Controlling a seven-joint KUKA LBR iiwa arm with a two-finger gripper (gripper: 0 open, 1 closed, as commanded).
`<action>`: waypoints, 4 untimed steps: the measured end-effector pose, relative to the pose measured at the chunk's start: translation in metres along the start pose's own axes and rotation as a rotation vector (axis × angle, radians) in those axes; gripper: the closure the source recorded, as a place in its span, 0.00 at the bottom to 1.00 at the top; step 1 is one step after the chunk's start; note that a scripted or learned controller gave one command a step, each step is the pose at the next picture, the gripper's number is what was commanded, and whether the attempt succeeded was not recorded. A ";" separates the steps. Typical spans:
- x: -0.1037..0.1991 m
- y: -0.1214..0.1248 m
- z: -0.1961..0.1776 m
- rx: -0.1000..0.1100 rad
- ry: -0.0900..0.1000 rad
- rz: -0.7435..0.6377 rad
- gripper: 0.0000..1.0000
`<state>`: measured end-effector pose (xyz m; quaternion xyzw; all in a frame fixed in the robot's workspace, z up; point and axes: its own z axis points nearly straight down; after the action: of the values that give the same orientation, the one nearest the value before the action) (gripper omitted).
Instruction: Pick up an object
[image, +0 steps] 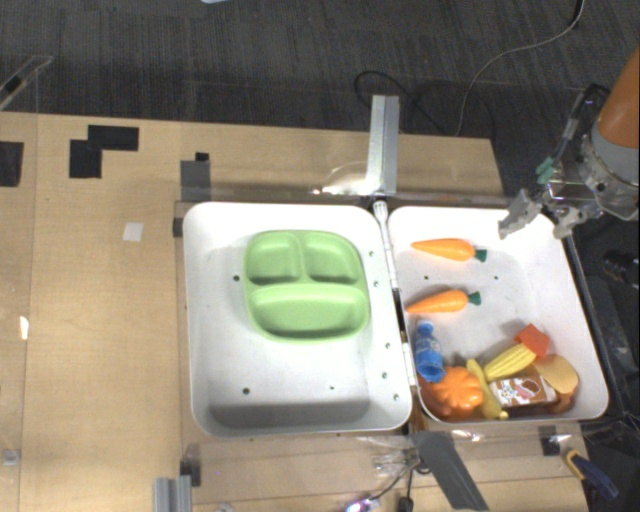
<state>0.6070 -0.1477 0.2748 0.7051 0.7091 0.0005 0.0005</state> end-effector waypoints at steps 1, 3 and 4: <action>0.054 -0.007 0.125 0.002 0.001 -0.106 0.00; 0.044 -0.032 0.185 -0.015 0.001 -0.171 0.00; 0.059 -0.059 0.184 -0.021 -0.007 -0.479 0.00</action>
<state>0.5478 -0.0886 0.0907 0.5166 0.8562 0.0052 0.0102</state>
